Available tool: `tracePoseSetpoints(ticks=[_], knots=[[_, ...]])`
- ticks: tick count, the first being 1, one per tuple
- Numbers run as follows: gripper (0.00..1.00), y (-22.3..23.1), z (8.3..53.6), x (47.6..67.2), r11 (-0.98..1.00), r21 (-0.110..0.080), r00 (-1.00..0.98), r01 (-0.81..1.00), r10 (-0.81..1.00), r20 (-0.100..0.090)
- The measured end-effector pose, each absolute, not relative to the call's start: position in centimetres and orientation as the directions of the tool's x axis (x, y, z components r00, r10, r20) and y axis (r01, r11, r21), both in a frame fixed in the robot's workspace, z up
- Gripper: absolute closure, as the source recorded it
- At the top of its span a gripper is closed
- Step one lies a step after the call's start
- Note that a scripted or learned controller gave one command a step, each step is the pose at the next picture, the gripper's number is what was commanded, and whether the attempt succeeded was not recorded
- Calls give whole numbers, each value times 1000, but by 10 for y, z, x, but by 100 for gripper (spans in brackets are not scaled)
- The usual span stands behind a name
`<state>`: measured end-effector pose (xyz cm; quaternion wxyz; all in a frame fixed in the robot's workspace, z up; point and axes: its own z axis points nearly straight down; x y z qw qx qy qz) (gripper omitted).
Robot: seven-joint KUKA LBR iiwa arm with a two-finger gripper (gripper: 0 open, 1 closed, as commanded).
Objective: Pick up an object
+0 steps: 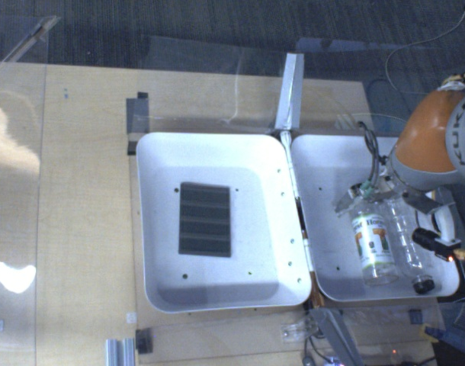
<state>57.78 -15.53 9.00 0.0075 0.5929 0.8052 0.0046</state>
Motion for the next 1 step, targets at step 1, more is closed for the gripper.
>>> tracePoseSetpoints(ticks=[1], knots=[[0, -155, 99, 538, 461, 48, -459, 886, 887, -38]])
